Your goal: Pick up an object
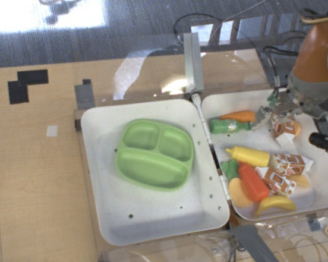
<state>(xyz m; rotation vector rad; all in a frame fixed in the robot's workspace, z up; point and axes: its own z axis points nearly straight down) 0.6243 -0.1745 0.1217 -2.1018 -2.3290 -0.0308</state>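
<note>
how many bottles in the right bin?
3. Green bottle lies at the bin's far left beside the carrot; yellow bottle mid-bin; red bottle just nearer, beside the banana. More may hide under the cartons.

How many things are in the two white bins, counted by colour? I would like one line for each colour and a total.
Green: 3 (divided plate, bottle, small piece)
Orange: 2 (carrot, round piece)
Yellow: 2 (mustard bottle, banana)
Red: 1 (ketchup bottle)
Printed packets: 3 ()
Total: 11
</note>
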